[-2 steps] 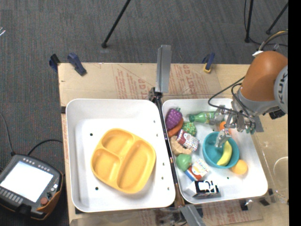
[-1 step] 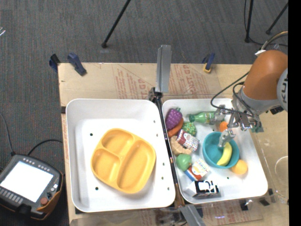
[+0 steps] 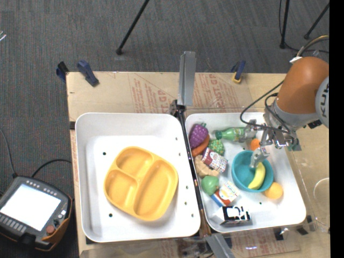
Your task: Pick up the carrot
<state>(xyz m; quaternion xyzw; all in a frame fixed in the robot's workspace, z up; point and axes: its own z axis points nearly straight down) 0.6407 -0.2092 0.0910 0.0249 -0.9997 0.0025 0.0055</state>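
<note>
Two shallow, glossy white bins [image 3: 86, 144] sit side by side on the worktop [image 3: 134, 90]. The left one holds one smooth yellow divided plate [image 3: 141, 183]. One carrot [image 3: 199, 149] (an orange taper under the knobbly purple grapes [image 3: 198, 135]) lies at the right bin's left edge, well apart from the hand [image 3: 260, 156], which hangs over the round teal bowl [image 3: 242, 172] holding one curved banana [image 3: 258, 176]; its grip cannot be told.

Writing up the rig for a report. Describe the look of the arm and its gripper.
The arm ends in a large rounded orange section over a grey wrist housing. A thin dark cable loops from it toward the gripper, a small metallic grey assembly with silvery brackets and slim fingers. No readable markings show at this size.
</note>
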